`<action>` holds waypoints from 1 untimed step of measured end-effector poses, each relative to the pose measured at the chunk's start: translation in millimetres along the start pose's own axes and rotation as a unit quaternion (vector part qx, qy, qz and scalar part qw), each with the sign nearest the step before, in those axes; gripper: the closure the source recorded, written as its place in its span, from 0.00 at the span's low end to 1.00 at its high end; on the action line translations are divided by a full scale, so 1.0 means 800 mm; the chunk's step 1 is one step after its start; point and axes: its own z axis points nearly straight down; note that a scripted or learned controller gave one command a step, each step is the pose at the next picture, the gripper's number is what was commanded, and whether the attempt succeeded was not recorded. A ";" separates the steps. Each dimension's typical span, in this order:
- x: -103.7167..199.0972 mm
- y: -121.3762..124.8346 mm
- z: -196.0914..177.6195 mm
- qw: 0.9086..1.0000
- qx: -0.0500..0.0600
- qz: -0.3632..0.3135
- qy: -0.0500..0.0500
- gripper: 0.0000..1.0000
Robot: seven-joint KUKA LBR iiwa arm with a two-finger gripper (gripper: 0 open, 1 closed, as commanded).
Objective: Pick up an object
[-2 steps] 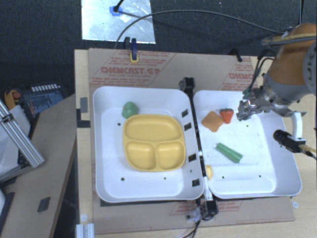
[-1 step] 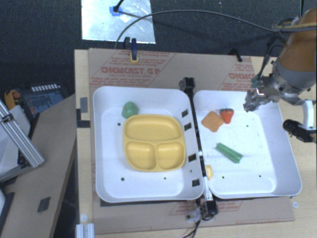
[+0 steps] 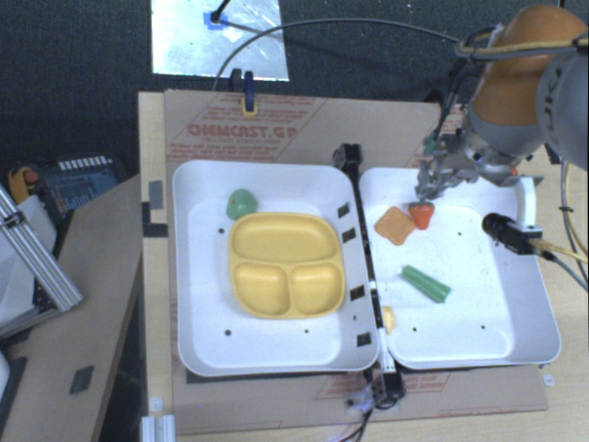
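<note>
My gripper (image 3: 430,191) hangs over the back left part of the right bin (image 3: 515,339). A small red object (image 3: 421,215) sits directly under its tip, touching it or nearly so; whether it is gripped is hidden. A flat orange piece (image 3: 395,226) lies just to the left of the red one. A green stick (image 3: 425,284) lies slanted near the bin's middle. In the left bin (image 3: 198,339) rest a yellow divided tray (image 3: 283,263) and a small green lump (image 3: 242,203) behind it.
A small yellow bit (image 3: 388,319) lies at the right bin's left wall near the divider (image 3: 362,247). The arm's orange band (image 3: 529,35) looms over the back right. A clamp (image 3: 248,90) stands behind the left bin.
</note>
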 end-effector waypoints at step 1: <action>0.071 0.021 0.012 1.000 0.000 0.000 0.000 1.00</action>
